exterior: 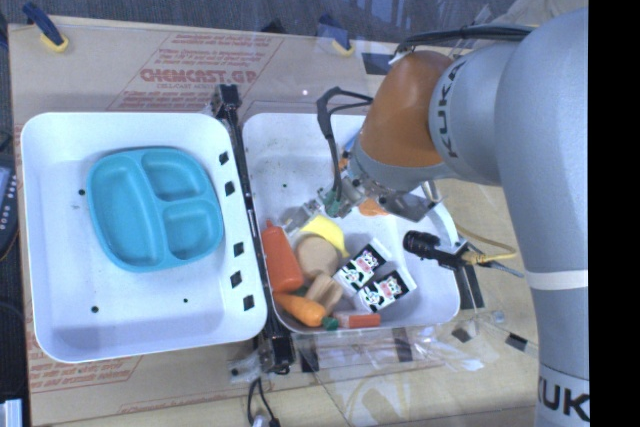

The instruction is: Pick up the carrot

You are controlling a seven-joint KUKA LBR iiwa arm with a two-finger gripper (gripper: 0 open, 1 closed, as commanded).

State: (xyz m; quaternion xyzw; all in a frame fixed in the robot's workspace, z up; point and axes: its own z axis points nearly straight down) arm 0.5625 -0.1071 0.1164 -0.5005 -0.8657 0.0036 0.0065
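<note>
Arm (480,105): enters from the right and bends over the right bin; its bulk hides the bin's far right corner.
Worktop (130,65): board-covered, carries both bins side by side, so either is within one reach.
Left bin (50,315): white, shallow; holds one thing.
Right bin (275,140): white, shallow; its contents are crowded into the near half, the far half mostly bare.
Tray (155,207): blue, three compartments, flat in the middle of the left bin, well apart from the task.
Gripper (335,203): low over the middle of the right bin, just above the yellow piece. State cannot be told; the wrist covers it, and nothing is seen held.
Carrot (303,309): orange, lying flat at the near edge of the right bin, just in front of the red-orange cylinder and touching the wooden pieces. Judged not yet picked.
Cylinder (281,257): red-orange, against the bin's left wall; similar colour, a likely mix-up.
Yellow piece (322,235): between gripper and carrot.
Wooden pieces (318,273): beside the carrot, crowding a grasp.
Patterned blocks (372,277): black and white, right of the pile.
Judgement: gripper sits short of the carrot; it needs to shift toward the near edge.
</note>
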